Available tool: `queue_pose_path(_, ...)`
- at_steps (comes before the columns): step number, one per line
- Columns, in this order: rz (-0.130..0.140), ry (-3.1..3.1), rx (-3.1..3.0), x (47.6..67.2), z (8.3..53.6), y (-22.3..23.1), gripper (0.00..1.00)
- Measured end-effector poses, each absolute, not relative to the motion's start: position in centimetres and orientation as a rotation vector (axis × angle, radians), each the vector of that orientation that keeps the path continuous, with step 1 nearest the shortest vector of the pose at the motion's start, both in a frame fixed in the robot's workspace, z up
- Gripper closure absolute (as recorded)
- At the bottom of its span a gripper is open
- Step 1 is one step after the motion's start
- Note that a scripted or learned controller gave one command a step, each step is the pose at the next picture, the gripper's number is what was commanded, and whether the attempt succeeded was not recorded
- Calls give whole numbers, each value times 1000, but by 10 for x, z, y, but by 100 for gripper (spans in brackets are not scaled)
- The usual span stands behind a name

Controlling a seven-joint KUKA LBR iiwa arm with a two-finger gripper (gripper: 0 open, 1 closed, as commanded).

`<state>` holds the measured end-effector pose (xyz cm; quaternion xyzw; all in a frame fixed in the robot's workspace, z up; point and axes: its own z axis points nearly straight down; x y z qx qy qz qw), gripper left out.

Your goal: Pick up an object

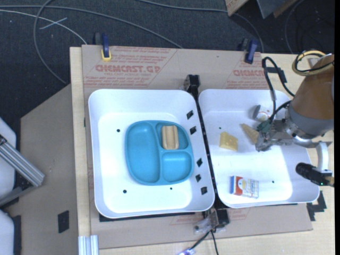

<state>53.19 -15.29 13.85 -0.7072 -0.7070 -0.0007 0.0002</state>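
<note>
My gripper (263,140) hangs low in the right bin (276,198), in its upper middle part. A tan wedge-shaped piece (248,131) lies just to the gripper's left, touching or nearly touching it. Further left lies a yellow block (229,141). Near the bin's front rests a small red, white and blue box (244,186). A small grey object (256,111) sits behind the gripper. The left bin (106,158) holds a blue divided plate (143,158) with a tan block (169,137) in its upper right compartment.
The grey arm with its orange band (313,97) comes in over the right bin's right side, trailing a black cable (272,89). A black divider (199,137) runs between the bins. Clamps (105,47) hold the bench board at the back.
</note>
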Motion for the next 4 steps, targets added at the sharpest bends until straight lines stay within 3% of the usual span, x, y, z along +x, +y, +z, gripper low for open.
queue_pose_path(1,-6,-2227,-2224,533,203,-150,100)
queue_pose_path(2,-4,-2226,-2223,534,231,-150,100)
queue_pose_path(4,-5,-2229,-2214,557,246,-45,100)
